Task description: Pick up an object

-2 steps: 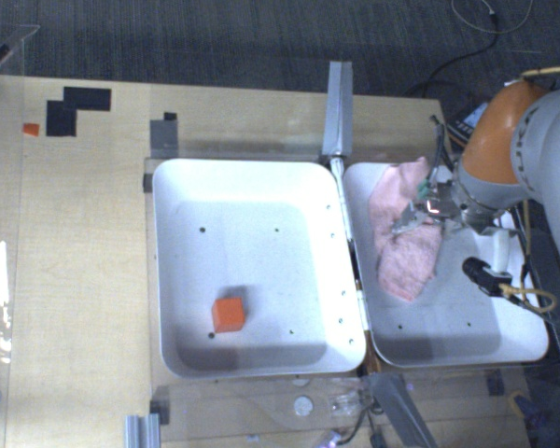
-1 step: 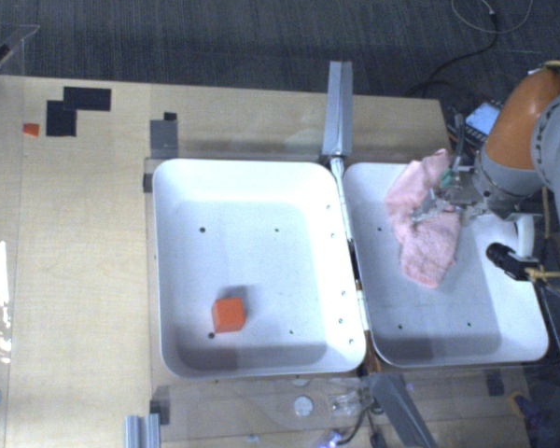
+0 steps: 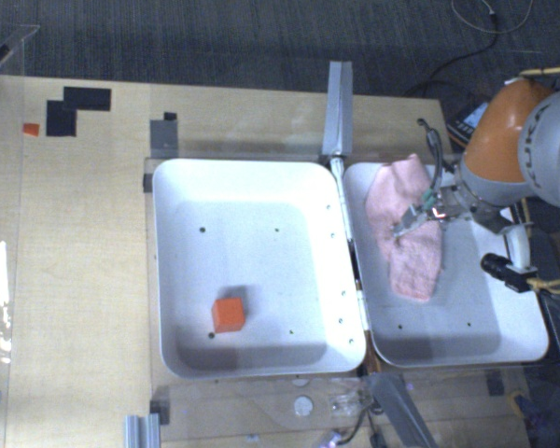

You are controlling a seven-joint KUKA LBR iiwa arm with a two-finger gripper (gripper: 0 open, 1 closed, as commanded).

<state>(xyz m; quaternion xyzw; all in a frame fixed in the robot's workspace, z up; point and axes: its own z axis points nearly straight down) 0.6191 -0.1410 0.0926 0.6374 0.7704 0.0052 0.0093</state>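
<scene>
From above, a pale wooden bench (image 3: 75, 278) carries two shallow white bins set side by side, the left bin (image 3: 252, 194) larger-looking and the right bin (image 3: 467, 334) touching it along a shared edge. Beyond the bench's far edge lies dark grey carpet (image 3: 215, 17), with a thin cable (image 3: 490, 12) looped on it at the far right. On the bench's far left corner sit black angular marks (image 3: 75, 108) and a tiny orange square (image 3: 31, 130). A grey metal post (image 3: 339, 110) stands at the far side where the bins meet. An orange block (image 3: 229, 315) rests in the near left part of the left bin, well apart from the arm. A pink cloth (image 3: 406, 227) lies crumpled in the far left part of the right bin. The arm, with its orange band (image 3: 499, 143), reaches in from the right, and the gripper (image 3: 418, 220) is down on the cloth; whether its fingers are open or closed I cannot tell.
</scene>
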